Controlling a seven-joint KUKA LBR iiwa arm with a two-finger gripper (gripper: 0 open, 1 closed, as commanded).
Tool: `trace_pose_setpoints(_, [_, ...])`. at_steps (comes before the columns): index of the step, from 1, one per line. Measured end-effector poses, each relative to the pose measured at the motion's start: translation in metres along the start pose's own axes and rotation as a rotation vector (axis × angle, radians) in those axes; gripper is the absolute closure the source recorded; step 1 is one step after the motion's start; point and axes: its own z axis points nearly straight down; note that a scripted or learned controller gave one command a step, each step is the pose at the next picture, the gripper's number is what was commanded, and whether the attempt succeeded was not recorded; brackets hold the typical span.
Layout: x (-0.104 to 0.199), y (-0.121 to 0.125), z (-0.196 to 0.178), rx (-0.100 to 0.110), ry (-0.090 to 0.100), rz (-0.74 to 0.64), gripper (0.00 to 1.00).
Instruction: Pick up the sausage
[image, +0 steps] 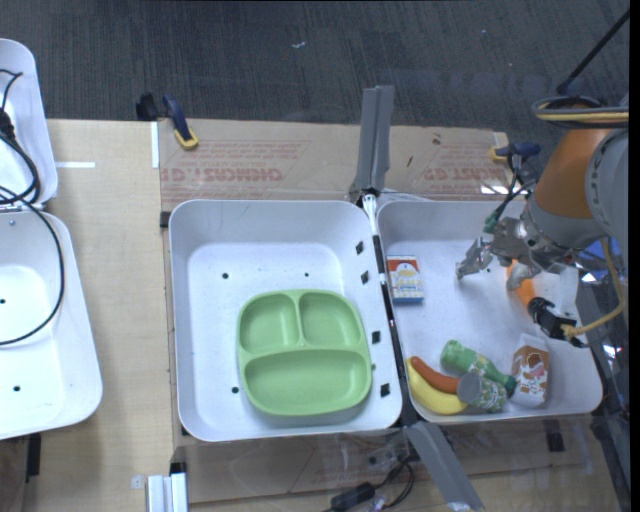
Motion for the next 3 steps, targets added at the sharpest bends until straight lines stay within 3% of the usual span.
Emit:
trace_pose_setpoints(1, [0.067, -0.02, 0.001, -0.005, -0.015, -0.04, 0.0])
trace_pose_setpoints(2, [0.04, -0.026, 0.002, -0.003, -0.013, -0.017, 0.0])
trace_pose_setpoints(3, [0.04, -0.026, -0.007, -0.002, -0.014, -0.016, 1.0])
